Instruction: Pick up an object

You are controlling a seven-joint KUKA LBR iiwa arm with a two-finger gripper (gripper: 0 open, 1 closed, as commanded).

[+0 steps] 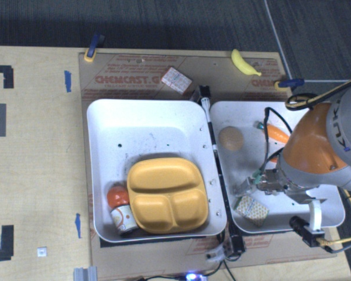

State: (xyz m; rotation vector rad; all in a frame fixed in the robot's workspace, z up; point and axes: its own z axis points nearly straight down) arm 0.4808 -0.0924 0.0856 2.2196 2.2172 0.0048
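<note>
The gripper (253,183) sits low in the right bin (333,212), just above a small patterned packet (252,208) near the bin's front wall; whether it is spread or pressed together cannot be told from this angle, and nothing is visibly pinched. The same bin holds a round tan disc (230,138) toward the back and an orange object (276,133) partly hidden by the arm. The left bin (105,133) holds a yellow divided tray (167,193), with a small red-and-white cup (120,206) touching its left edge.
</note>
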